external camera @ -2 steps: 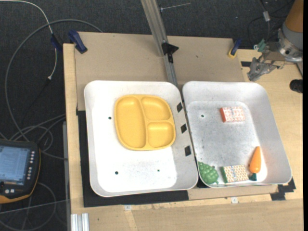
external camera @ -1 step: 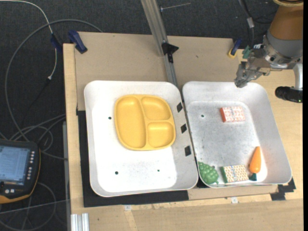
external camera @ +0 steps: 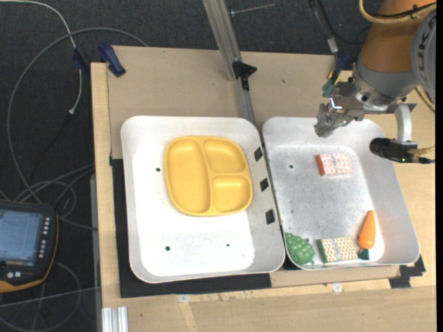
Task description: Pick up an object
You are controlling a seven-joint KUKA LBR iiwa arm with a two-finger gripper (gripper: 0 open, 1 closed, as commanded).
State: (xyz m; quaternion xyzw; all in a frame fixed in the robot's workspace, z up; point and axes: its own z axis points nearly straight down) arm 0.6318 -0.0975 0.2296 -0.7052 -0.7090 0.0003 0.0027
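My gripper [external camera: 327, 128] hangs over the far edge of the right bin [external camera: 304, 192], above and just left of a small red-and-white patterned box [external camera: 333, 164]. Nothing shows between its fingers. Along the bin's near edge lie a green bunch of grapes [external camera: 300, 248], a green-and-white patterned box [external camera: 337, 249] and an orange carrot [external camera: 367, 229] at the near right.
The left bin [external camera: 145, 247] holds a yellow divided plate [external camera: 207, 174] with three compartments. A metal post [external camera: 225, 30] rises behind the gap between the bins. A tablet [external camera: 24, 238] and cables lie on the floor at left.
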